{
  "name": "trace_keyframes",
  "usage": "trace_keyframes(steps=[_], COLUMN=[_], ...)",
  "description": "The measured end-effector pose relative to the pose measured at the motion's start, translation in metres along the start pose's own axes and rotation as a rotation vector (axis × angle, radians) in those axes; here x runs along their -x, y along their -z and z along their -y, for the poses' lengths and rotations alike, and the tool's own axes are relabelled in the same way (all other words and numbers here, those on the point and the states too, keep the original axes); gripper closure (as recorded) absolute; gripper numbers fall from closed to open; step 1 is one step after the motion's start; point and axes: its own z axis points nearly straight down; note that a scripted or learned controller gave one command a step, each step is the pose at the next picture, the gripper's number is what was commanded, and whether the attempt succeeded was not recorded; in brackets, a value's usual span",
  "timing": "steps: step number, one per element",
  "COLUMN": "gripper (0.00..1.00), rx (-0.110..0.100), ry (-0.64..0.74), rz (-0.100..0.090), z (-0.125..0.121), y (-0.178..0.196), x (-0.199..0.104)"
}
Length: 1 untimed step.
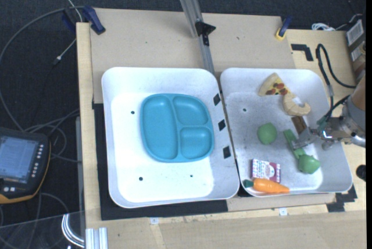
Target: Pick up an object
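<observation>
My hand (301,142) hung low in the right bin (244,82), just above the green dumbbell (302,156); I could not tell whether it gripped anything.

A blue divided plate (176,127) lies in the left bin (116,91); a handheld screen (20,163) sits far left on the floor.

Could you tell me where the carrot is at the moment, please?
The carrot lies at the near edge of the right bin, just below the small pink packet and to the left of the green toy.
</observation>
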Motion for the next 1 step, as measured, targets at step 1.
trace_keyframes(steps=[1], gripper=[1.00], rx=[0.006], ry=[0.001], rz=[0.002], z=[-0.0015], y=[0.0129], x=[0.0001])
